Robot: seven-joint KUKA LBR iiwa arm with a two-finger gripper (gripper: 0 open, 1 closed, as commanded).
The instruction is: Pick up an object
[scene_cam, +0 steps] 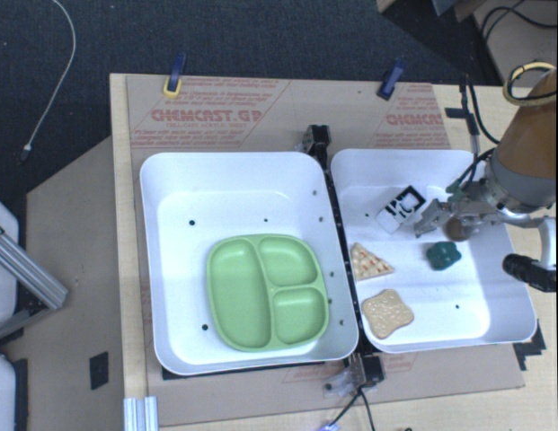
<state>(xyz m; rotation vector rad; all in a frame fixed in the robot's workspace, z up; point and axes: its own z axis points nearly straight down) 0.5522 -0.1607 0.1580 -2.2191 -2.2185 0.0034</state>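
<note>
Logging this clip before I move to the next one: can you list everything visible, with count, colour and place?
bins: 2, white, side by side on the bench
divided plate: 1, green, in the left bin
triangular cracker: 1, tan with red specks, right bin, near the divider
tan biscuit: 1, beige, right bin, near front
teal lump: 1, right bin, below the pincer
black-and-white block: 1, right bin, towards the back
clamps: 2, blue, back edge of the board
arm: 1, grey and orange, right side
pincer: 1, over the right bin

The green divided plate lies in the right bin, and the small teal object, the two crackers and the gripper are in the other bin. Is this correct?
Not quite: in the camera view the green divided plate lies in the left bin. The teal object, two crackers and gripper are in the right bin.
</note>
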